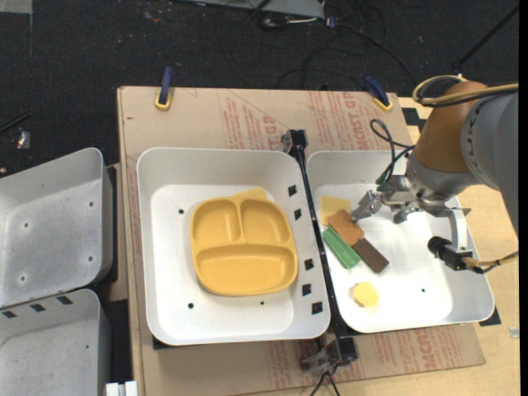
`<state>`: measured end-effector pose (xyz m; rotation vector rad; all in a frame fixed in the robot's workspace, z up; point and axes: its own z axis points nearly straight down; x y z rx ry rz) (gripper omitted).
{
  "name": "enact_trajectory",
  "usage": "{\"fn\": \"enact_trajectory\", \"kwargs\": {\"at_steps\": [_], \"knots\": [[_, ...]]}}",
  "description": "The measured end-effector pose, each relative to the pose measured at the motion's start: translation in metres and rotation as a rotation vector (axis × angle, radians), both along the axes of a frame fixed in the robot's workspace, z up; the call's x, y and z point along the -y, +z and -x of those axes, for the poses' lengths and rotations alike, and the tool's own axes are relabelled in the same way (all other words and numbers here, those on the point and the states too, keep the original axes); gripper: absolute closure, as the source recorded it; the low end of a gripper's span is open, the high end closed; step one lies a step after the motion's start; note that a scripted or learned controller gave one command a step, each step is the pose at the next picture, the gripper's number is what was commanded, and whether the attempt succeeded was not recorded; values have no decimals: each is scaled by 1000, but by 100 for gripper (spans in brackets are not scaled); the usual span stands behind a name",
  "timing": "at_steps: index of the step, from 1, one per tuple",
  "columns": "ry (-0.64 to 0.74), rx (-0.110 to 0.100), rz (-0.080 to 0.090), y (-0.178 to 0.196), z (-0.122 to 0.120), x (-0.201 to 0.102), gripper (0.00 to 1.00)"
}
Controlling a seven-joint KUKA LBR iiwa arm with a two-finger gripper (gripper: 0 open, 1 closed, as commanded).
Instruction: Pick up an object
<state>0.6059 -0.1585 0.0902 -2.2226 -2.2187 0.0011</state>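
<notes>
A grey robot arm with an orange band reaches in from the right over the right bin, one of two shallow white plastic bins with rounded corners set side by side on a cardboard-covered bench. Its metal gripper hangs low over the bin's upper left part, just beside a small heap of objects; the fingers appear slightly parted with nothing visibly between them, though glare and cabling make them hard to read. The heap holds a pale yellow flat piece, an orange-brown block, a green bar and a dark brown bar, overlapping one another. A small yellow lump lies apart, nearer the bin's front. The left bin carries a smooth yellow divided tray with three compartments. The arm's upper part is cut off at the frame's edge.
</notes>
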Motion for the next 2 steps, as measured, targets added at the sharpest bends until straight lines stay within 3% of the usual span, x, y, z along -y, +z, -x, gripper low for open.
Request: {"fn": "enact_trajectory", "kwargs": {"at_steps": [1, 2], "knots": [[1, 4, 1, 13, -1, 0, 100], [0, 7, 2, 57, -1, 5, 100]]}}
